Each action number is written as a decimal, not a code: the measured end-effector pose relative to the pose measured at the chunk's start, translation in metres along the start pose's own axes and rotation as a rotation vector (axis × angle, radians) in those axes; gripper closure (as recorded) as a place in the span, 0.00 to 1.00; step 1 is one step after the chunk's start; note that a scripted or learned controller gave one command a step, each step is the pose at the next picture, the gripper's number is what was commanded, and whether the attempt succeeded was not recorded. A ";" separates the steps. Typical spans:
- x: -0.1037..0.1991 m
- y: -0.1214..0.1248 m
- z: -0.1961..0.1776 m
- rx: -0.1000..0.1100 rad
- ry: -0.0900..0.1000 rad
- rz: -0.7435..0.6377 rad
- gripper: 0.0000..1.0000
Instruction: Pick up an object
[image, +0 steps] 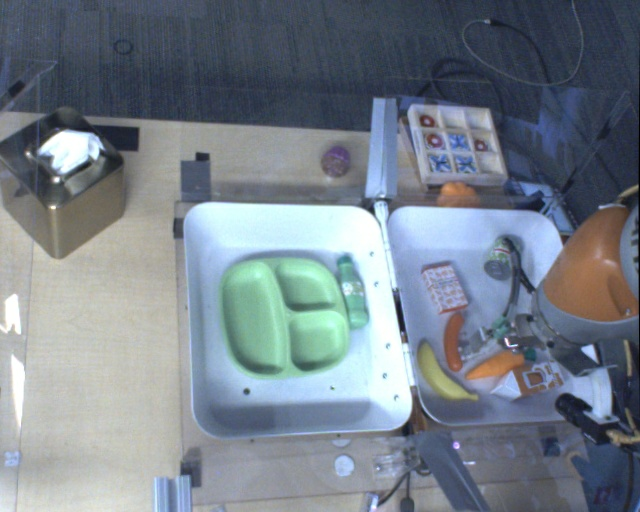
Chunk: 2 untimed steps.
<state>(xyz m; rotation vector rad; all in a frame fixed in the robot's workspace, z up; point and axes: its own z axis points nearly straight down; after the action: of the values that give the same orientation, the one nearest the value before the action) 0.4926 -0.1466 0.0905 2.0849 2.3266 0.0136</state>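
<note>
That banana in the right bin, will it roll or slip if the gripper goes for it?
The banana looks curved and lies flat near the right bin's front wall, so it probably pivots or slides rather than rolls. Its smooth, glossy skin suggests a toy, likely light and somewhat slippery. A red sausage-shaped piece sits close by, so a push may nudge that too.

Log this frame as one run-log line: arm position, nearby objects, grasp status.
arm: over right bin | gripper: low beside carrot, hot dog, banana | grasp: unconfirmed | left bin: green tray, green bottle
</note>
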 end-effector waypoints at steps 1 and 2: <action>-0.001 0.004 -0.013 -0.012 -0.005 -0.001 1.00; -0.001 0.004 -0.013 -0.011 -0.005 -0.002 0.00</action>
<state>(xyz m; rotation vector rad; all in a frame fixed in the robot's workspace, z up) 0.4967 -0.1473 0.1037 2.0754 2.3198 0.0215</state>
